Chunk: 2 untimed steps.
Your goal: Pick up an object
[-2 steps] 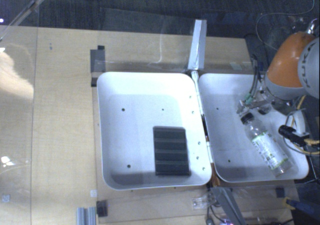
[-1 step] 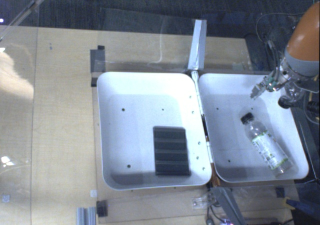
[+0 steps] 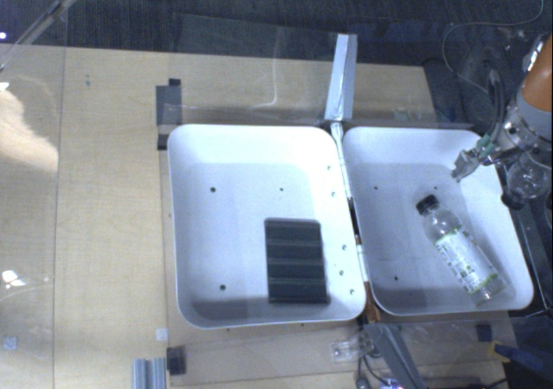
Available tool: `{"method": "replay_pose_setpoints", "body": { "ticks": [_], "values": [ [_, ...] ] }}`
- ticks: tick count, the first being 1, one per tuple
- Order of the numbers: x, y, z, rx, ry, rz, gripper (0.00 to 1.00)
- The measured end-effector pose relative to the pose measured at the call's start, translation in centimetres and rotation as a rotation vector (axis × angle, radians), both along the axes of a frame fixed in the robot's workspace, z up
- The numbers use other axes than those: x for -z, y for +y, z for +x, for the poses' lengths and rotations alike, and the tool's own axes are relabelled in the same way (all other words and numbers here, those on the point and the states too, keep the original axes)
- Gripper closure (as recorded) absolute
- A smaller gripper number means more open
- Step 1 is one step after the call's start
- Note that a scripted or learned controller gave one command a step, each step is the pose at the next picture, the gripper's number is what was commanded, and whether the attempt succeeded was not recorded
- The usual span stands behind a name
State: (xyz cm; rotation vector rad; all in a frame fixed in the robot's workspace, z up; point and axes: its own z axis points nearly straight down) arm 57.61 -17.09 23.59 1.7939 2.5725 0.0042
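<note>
Looking down on the bench, you are seeing the gripper (image 3: 471, 162) hanging over the upper right part of the right bin (image 3: 380, 206) — whether it is wide or narrow, you cannot tell. A clear plastic bottle (image 3: 458, 251) with a black cap is lying on its side on that bin's floor, apart from the gripper. A black ribbed block (image 3: 296, 261) is resting in the left bin (image 3: 194, 206).

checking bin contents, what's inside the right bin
A clear plastic bottle with a black cap lies on its side in the right bin. Whatever sits beneath the bottle is covered.
</note>
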Motion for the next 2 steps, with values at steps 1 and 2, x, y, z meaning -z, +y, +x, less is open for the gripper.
{"method": "replay_pose_setpoints", "body": {
  "ticks": [1,2],
  "values": [
    [0.0,0.0,0.0,0.0,0.0,0.0,0.0],
    [5.5,-3.4,1.1,-0.203,0.0,-0.001,0.0]
  ]
}}
